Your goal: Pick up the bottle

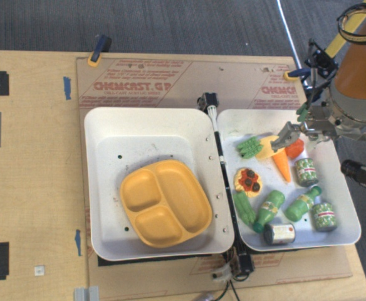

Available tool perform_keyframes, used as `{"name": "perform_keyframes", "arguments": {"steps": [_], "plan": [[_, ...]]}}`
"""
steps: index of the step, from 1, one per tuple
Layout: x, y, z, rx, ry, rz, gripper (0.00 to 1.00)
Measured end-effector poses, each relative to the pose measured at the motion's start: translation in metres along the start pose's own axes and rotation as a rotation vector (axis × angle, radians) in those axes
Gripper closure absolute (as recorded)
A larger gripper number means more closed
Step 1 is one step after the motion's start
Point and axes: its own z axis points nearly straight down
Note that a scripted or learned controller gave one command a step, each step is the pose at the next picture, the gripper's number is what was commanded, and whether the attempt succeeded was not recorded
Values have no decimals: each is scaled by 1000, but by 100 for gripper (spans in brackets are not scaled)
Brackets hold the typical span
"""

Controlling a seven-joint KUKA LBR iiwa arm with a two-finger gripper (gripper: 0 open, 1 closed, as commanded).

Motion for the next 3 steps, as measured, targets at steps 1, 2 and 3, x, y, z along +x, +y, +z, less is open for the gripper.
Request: {"name": "perform_keyframes", "arguments": {"steps": [1,2,3], "plan": [[45,-74,51,2,1,-383,0],[-17,-59,161,-3,-1,-221,0],[-17,-58,151,-5,-2,-220,100]]}}
